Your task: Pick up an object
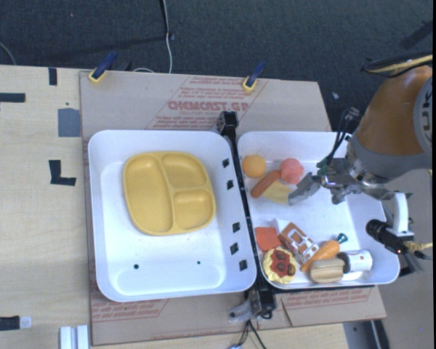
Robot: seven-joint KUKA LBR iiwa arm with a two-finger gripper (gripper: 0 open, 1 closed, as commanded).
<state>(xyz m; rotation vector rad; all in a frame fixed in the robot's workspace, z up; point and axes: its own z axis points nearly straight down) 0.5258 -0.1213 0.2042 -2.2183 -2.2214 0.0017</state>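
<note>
My gripper (321, 193) hovers over the right bin (363, 217), its fingers spread open with nothing between them. The left fingertip (303, 192) lies just right of a yellow piece (278, 193) and a red sausage (265, 184). An orange ball (253, 166) and a pink ball (291, 169) sit at the bin's back. Along the front lie an orange-red block (267, 237), a waffle-like piece (296, 239), a small pizza (279, 265), a carrot (324, 251), a bun (326, 270) and a white bottle (357, 260).
The left bin (109, 260) holds a yellow divided plate (168, 192). A black divider (235, 195) runs between the two bins. The arm's grey and orange wrist (392, 129) stands over the right bin's right edge.
</note>
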